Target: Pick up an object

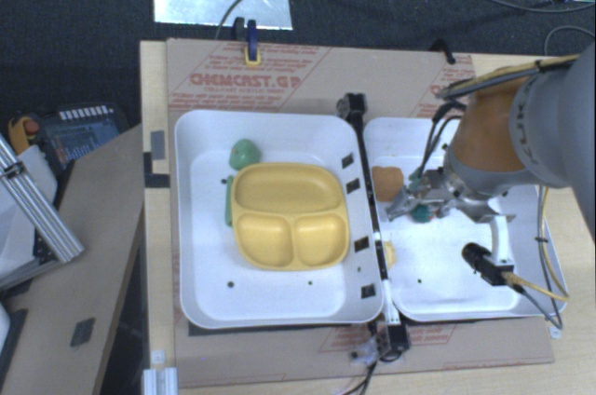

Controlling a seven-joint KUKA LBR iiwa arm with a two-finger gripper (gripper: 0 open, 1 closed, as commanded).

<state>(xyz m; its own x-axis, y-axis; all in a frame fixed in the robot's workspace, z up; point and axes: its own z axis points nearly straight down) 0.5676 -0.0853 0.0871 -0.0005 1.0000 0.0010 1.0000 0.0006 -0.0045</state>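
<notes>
Two bins (279, 314): shallow, white, side by side.
Pincer (416, 202): in right bin, over teal object (423, 214); opening unclear.
Tray (287, 214): yellow, three-compartment, glossy.

the grey arm (549, 118) reaches in from the right with its orange band (484, 134) above the wrist, bent downward so that the gripper (416, 202) points low and to the left, its metal fingers (402, 202) hard to make out.
</notes>
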